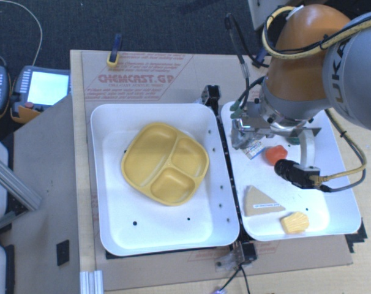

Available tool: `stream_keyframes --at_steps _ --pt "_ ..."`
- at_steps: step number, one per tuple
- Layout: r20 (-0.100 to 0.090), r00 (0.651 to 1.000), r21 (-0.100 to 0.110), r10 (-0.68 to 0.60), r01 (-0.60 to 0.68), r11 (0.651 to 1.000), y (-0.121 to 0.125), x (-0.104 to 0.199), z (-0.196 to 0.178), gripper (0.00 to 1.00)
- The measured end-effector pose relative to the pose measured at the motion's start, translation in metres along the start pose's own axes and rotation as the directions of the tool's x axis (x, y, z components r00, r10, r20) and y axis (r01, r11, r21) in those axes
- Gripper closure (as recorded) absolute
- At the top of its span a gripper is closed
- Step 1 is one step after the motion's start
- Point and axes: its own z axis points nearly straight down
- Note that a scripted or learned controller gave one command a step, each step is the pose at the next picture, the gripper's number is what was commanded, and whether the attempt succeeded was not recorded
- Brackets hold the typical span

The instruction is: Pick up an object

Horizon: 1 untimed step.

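Camera view, from above at a slant. We list first the setting: a brown board bench top (142, 78) printed with red lettering, standing on dark carpet (142, 11), with a lit screen device (44, 87) off its left edge and a small blue-and-yellow clamp (114, 51) at its far edge.

On the bench we record two shallow white bins side by side. The left bin (112, 213) holds a yellow divided plate (166, 163), lying flat, turned so its corners point toward the bin's sides.

The right bin (338, 207) holds three loose items. We note an orange-red rounded piece (274, 154) just beside the arm's black cable fitting; a tan wedge (263, 201) lying flat, its long axis running left to right, its tip pointing up and left; and a small yellow ridged piece (294, 222) near the bin's front rim, just beside the wedge.

The gripper (250, 141) hangs over the right bin's far left part, below the orange band. We cannot tell how it is set.
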Motion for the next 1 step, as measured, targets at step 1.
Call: stream_keyframes --at_steps 1 --pt "0.001 1.0 -0.006 0.0 0.001 1.0 0.0045 0.0551 0.004 1.0"
